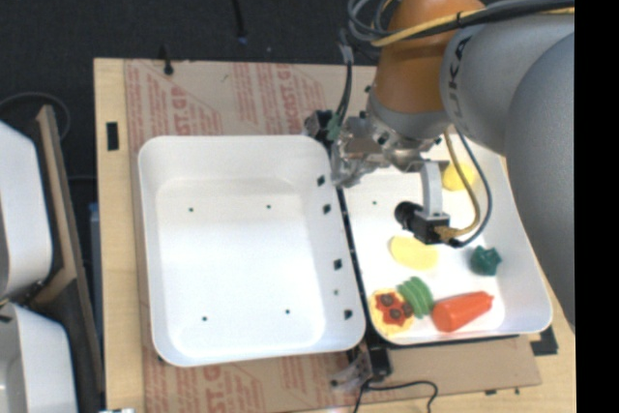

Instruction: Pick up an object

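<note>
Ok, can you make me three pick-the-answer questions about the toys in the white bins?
1. Where do the toys lie?
A) in the left bin
B) in the right bin
C) on the floor

2. What colour is the carrot-shaped toy?
A) blue
B) purple
C) orange

3. How is the carrot-shaped toy resting?
A) lying on its side in the bin
B) standing up on its tip
C) lifted high in the air

Answers:
1 B: the yellow toy, the small green toy and the carrot-shaped toy are all inside the right bin.
2 C: its body is plainly orange.
3 A: it lies flat on the bin floor, close to the front rim, with nothing gripping it.
</note>
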Robot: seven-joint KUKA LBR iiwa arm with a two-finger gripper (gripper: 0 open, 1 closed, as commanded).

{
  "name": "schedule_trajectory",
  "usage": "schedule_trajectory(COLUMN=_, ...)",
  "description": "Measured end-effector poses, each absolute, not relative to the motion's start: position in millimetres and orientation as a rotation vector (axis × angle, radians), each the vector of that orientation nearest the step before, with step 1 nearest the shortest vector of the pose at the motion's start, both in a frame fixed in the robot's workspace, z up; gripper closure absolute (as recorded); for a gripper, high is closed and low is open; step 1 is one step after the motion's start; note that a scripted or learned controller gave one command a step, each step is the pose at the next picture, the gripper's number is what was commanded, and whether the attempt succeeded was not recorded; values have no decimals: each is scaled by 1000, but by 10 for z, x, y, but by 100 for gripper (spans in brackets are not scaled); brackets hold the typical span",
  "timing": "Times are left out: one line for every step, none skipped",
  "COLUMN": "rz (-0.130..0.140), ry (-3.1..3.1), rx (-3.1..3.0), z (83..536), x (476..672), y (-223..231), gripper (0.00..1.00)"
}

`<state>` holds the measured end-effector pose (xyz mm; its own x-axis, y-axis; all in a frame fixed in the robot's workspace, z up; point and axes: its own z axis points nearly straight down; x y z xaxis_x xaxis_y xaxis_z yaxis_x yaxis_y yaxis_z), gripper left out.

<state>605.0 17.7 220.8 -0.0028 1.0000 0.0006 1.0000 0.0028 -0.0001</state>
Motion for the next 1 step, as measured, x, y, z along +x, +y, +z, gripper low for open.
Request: schedule_trajectory(rz=-2, ry=-2225, rx=-2218, z=2322, x=5798, y=550, gripper=100)
